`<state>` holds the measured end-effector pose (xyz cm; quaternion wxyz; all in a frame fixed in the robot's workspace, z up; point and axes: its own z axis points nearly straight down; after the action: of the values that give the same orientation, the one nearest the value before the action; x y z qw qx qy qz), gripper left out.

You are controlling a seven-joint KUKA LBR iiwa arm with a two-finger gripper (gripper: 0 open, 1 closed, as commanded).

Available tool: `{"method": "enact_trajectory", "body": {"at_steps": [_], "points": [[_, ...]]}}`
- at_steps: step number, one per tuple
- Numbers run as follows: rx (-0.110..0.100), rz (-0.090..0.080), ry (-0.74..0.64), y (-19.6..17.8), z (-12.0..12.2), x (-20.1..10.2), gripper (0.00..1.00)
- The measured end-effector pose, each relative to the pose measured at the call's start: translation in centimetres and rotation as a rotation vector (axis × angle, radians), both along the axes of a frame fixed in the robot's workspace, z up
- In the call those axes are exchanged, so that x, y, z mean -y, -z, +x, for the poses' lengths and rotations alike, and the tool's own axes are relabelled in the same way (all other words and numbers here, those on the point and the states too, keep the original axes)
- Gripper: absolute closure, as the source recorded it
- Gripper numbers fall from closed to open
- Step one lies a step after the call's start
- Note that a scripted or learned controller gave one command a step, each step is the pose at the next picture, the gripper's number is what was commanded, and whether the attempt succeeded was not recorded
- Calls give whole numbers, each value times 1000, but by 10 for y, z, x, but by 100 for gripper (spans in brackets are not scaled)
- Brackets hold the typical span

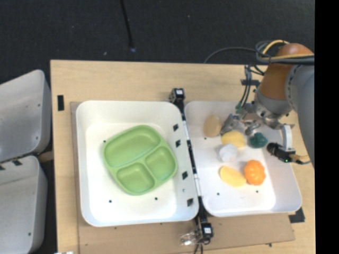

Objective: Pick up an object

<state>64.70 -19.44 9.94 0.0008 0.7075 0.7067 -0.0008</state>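
Note:
The right bin (265,200) holds several small objects. A tan rounded piece (212,125) lies at its upper left. A yellow lump (233,139) sits just below my gripper (242,125). A dark green piece (258,140) lies to the right of that lump. A pale white round item (228,153) rests in the middle, with a yellow oval (232,176) and an orange fruit (255,172) lower down. My gripper hangs low over the bin's upper part, right above the yellow lump and the green piece.
The left bin (92,200) carries a green divided tray (139,159). A hinge strip with black clips (186,157) runs between the bins. Cables (233,54) loop behind the arm (278,83) at the upper right. Grey chairs (21,120) stand at the left.

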Motion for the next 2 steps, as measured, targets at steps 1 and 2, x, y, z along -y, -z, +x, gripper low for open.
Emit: {"method": "enact_trajectory", "body": {"at_steps": [1,2], "points": [[6,-2,0,-14,1,1,100],[5,1,-4,-63,-2,-5,100]]}}
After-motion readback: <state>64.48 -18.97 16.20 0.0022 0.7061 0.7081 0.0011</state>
